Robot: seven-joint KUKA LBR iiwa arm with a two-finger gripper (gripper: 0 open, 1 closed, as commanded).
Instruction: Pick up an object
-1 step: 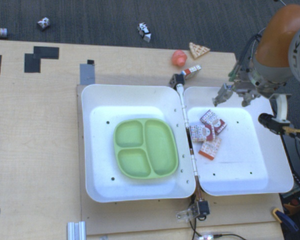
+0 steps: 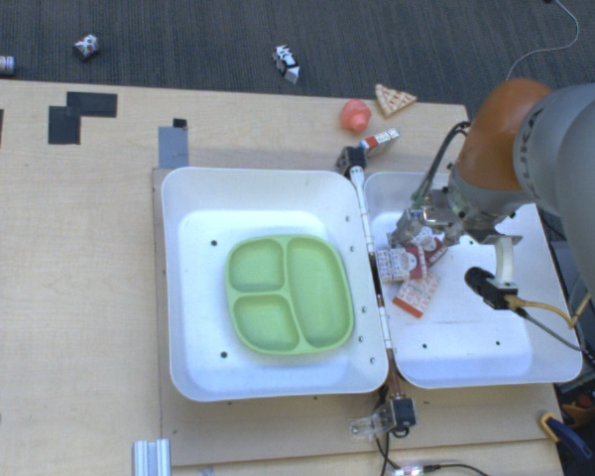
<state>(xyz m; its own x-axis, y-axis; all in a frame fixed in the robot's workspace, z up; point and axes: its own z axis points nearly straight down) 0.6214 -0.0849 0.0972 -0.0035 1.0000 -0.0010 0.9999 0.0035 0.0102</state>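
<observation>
Notably, smooth green three-compartment tray (image 2: 317, 296).

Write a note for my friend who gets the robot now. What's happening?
Gripper: low in the right bin, right at the pile of red-and-white packets. I can't tell whether it has hold of one.
Left bin: holds the green tray.
Done: nothing is visibly lifted yet.
Left: get one object gripped and raised out of the bin.
</observation>
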